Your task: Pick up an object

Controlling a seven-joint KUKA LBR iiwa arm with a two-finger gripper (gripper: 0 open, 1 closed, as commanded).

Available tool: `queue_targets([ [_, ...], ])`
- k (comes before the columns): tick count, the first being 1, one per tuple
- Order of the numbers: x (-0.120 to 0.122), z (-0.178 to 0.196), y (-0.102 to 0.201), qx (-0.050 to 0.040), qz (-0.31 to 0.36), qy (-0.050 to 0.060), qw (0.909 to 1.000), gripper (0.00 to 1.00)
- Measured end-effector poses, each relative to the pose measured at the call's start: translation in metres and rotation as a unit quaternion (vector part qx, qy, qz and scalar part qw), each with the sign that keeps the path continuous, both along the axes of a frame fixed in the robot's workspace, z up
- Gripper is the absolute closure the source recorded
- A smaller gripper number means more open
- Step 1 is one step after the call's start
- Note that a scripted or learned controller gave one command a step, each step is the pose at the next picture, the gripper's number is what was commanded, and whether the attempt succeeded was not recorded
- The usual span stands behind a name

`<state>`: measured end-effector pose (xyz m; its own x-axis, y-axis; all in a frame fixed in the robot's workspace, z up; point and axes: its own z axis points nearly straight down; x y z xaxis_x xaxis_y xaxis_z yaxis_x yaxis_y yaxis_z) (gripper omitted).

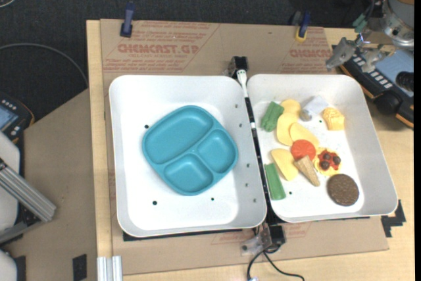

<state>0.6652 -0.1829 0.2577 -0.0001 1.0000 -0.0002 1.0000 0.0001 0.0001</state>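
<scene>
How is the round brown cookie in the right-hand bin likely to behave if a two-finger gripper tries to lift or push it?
The brown cookie lies flat like a thin disc, so it will probably slide rather than roll when pushed. Its low profile may give fingers little edge to grip. It sits near the right bin's front corner, slightly apart from the other toy food, so a push could pin it against the wall.

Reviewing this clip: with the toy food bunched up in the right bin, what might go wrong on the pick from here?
1. The toy food lies packed and touching, so closing on one piece may nudge or drag a neighbour.
2. The brown cookie lies flat near the right bin wall and may be hard to get under.
3. The hand sits outside the bin's far corner; a low approach may clip the rim.
</scene>
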Motion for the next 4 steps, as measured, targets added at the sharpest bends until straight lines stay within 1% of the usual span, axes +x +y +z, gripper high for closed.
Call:
queue_targets([
  [1, 0.001, 0.011, 0.0, -0.0009, 0.0, -0.002, 1.0, 1.0],
  [2, 0.002, 0.242, 0.02, -0.0031, 0.002, -0.011, 0.9999, 1.0],
  [3, -0.043, 0.17, -0.021, 0.0003, -0.002, 0.003, 1.0, 1.0],
  [4, -0.042, 0.064, 0.049, 0.0023, 0.003, 0.005, 1.0, 1.0],
])
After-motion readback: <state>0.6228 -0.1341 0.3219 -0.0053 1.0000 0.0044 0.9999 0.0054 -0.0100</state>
